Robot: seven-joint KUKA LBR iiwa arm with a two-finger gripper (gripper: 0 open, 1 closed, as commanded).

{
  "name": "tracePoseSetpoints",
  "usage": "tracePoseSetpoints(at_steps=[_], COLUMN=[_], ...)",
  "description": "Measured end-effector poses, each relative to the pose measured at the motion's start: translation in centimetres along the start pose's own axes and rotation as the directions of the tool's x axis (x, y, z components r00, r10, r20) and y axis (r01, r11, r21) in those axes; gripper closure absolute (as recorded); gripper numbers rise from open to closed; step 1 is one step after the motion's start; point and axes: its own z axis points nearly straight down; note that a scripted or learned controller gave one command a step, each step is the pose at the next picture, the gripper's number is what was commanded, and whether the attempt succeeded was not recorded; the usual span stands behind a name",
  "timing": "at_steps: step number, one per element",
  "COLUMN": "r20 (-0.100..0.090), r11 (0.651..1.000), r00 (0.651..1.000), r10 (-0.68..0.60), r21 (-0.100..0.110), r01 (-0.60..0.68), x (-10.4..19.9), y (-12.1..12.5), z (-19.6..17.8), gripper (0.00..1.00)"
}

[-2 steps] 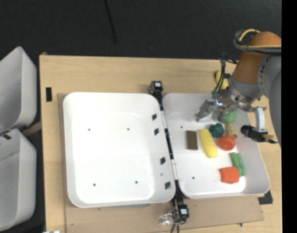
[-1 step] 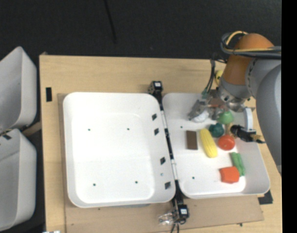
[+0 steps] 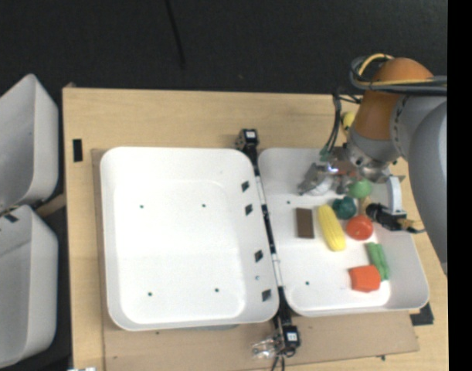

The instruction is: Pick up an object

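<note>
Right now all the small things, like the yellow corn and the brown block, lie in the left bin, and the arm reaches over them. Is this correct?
Not quite. In the camera view the corn and the brown block lie in the right bin, not the left bin. The arm does reach over them.

Even overhead light, bright white bins (image 3: pixel 174 238) near glare; dark surround beyond bench (image 3: pixel 81 130); soft focus, faint shadows.

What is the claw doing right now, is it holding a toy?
Claw: low in the right bin, near the green ball. Whether it is open, closed or holding a toy cannot be told.
</note>
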Motion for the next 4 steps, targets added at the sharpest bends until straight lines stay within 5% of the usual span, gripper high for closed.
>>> tracePoseSetpoints(at_steps=[1, 2, 3, 4], r20=[0.0, 0.001, 0.0, 0.005], r11=[1.0, 1.0, 1.0, 1.0], r00=[1.0, 1.0, 1.0, 1.0], r10=[0.0, -0.001, 0.004, 0.007], r21=[0.0, -0.006, -0.017, -0.026], r01=[0.0, 0.001, -0.004, -0.007], x=[0.1, 6.3, 3.4, 3.2], y=[-0.3, -5.8, -9.5, -9.1], z=[0.0, -0.1, 0.3, -1.0], gripper=[0.0, 0.0, 0.0, 1.0])
